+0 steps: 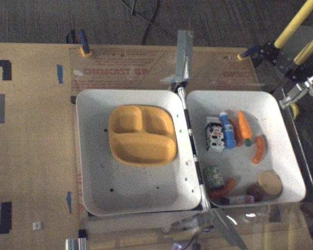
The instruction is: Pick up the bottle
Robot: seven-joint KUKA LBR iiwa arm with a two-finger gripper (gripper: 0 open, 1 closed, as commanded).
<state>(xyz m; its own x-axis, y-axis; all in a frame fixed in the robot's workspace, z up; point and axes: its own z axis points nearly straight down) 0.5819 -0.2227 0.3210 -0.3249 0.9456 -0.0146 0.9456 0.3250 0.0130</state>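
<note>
The bottle is small and blue with a white cap. It lies on its side in the upper middle of the right bin, cap toward the far wall. A cow-patterned milk carton touches its left side. An orange carrot lies close on its right.
The right bin also holds a red-orange sausage, a green can, a red pepper, a tan round block and a pink bar. In the left bin sits a yellow divided plate. Yellow poles and clamps stand at the far right.
</note>
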